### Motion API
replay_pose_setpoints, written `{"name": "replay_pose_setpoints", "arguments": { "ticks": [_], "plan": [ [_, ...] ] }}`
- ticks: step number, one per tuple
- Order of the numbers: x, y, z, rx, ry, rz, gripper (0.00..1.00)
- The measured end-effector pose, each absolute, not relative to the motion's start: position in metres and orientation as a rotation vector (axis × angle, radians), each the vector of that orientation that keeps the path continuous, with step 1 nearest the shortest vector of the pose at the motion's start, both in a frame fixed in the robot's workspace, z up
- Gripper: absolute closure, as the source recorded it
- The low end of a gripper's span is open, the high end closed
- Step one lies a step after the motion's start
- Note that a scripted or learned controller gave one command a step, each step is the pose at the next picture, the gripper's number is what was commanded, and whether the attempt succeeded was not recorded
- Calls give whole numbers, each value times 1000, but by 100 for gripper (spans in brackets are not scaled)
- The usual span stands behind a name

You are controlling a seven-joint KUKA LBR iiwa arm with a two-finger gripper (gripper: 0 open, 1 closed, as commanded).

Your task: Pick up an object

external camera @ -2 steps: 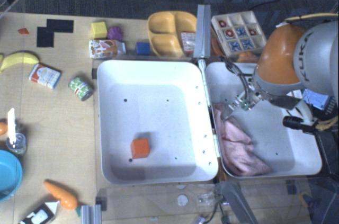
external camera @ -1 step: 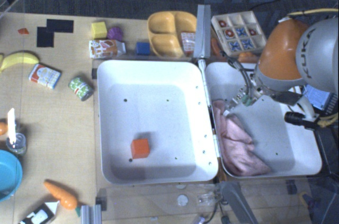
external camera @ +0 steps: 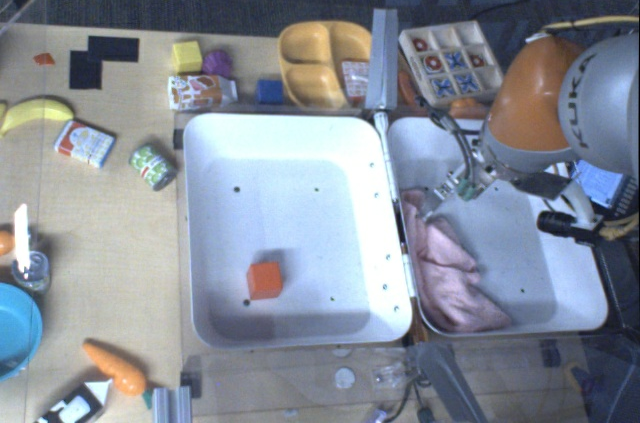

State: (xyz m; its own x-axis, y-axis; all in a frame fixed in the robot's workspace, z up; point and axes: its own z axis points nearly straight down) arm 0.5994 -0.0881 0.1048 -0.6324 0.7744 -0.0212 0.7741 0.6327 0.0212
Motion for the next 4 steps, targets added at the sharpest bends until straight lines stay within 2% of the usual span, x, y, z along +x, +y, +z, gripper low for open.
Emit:
{"name": "replay_pose_setpoints", "arguments": {
  "ticks": [1,2,3,4],
  "plan": [
    [561,-105,118,1437,2785,6,0],
    [639,-106,89,1588,2698,8,0],
    [586,-106,129,1552,2722,5,0],
    [579,-93,92,1382,2803,12,0]
  ]
}}
